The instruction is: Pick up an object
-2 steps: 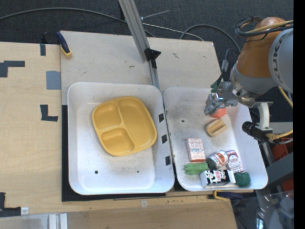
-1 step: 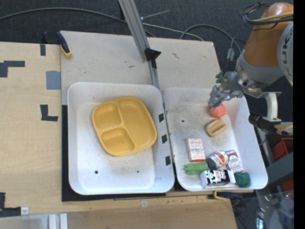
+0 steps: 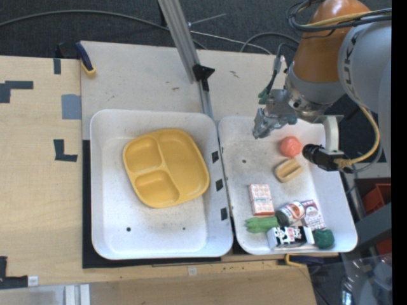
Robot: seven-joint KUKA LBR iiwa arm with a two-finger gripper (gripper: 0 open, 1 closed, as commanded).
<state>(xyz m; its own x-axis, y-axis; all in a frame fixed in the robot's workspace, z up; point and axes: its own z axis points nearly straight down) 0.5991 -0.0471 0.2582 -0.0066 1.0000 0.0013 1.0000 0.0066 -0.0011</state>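
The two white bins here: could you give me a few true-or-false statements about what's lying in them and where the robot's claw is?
1. The yellow divided tray lies in the left bin. True.
2. The gripper hangs over the left bin. False: it is over the right bin, near its back edge.
3. The orange ball sits between the gripper's fingers. False: it lies in the bin, apart from it.
4. A small tan block lies just in front of the ball. True.

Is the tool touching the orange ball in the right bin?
Apart. The camera view shows the tool near the bin's far-left corner, with bare white bin floor between it and the orange ball.
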